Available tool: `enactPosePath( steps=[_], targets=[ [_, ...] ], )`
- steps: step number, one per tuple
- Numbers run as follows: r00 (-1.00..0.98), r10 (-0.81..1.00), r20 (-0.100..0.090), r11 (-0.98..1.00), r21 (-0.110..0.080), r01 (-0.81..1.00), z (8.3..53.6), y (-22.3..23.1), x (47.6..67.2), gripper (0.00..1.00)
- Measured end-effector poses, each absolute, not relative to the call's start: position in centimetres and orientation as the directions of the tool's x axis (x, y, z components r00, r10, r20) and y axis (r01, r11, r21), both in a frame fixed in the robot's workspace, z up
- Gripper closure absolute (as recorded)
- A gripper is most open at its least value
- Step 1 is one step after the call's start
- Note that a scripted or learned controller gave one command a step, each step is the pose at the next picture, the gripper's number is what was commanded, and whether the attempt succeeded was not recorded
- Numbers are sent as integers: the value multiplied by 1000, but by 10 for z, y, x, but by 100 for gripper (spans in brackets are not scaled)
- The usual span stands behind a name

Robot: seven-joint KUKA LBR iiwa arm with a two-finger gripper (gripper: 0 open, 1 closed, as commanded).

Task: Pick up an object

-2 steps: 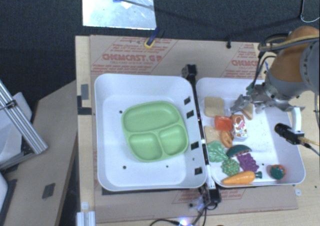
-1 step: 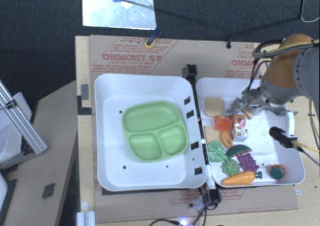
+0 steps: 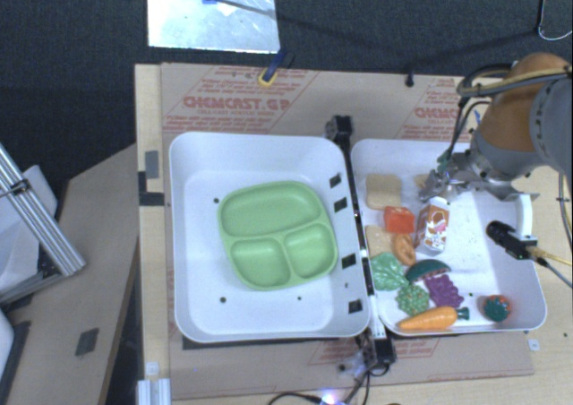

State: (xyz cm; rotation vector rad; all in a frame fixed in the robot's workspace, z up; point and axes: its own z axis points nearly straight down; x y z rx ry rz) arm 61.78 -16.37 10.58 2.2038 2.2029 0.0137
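The right white bin (image 3: 510,280) holds several toy foods. Among them are a small white carton with a red label (image 3: 434,225), a tan bread slice (image 3: 383,188), an orange-red block (image 3: 398,219), purple grapes (image 3: 440,288) and a carrot (image 3: 430,318). My gripper (image 3: 439,185) reaches in from the right and hangs just above the top of the carton, at the bin's far middle. The view from above does not show whether it touches the carton.
The left white bin (image 3: 192,215) carries a green divided plate (image 3: 273,233). Green leafy pieces (image 3: 388,271) and a round teal-and-orange toy (image 3: 495,307) lie near the right bin's front. A black cabled part (image 3: 507,240) sticks out to the carton's right.
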Motion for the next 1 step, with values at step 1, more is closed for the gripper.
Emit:
enactPosePath(
  steps=[1],
  targets=[
    [-4,1000,-2,4,8,1000,171,-165,621,100]
  ],
)
